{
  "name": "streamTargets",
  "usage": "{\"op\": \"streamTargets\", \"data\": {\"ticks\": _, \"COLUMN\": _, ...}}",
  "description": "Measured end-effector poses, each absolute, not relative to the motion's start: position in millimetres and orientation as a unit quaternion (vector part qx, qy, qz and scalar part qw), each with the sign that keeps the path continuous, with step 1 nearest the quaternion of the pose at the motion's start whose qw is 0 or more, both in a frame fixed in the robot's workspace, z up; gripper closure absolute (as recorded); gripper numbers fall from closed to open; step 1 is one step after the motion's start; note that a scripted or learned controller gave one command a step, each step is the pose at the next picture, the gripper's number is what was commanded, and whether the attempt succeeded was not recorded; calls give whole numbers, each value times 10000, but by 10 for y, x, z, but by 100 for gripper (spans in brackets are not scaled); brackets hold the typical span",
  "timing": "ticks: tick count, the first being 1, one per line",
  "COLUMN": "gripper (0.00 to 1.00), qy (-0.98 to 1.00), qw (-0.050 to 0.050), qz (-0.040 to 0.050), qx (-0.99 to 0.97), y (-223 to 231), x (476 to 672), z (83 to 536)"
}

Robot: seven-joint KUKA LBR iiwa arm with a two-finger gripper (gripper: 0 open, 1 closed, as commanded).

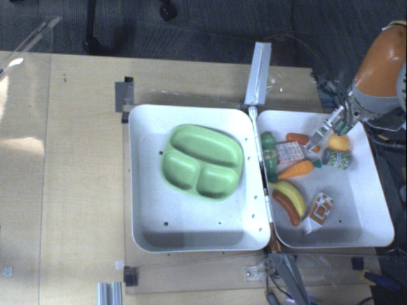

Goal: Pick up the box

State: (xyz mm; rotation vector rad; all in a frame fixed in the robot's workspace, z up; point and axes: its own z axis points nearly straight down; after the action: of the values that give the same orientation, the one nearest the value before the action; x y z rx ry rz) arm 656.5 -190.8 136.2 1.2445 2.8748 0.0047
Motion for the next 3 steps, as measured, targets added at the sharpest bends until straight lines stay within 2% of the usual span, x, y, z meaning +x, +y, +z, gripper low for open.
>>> {"op": "streamTargets", "data": {"ticks": 1, "gripper": 0, "qy": 9651, "qw": 53, "qz": 8, "qx": 2620, "y": -2044, "x": 6272, "z": 1129}}
{"op": "streamTargets", "data": {"ticks": 2, "gripper": 0, "qy": 9431, "qw": 52, "qz": 18, "qx": 3325, "y": -1162, "x": 6466, "z": 1389}}
{"op": "streamTargets", "data": {"ticks": 3, "gripper": 0, "qy": 9630, "qw": 53, "qz": 22, "qx": 2695, "y": -109, "x": 6398, "z": 1877}}
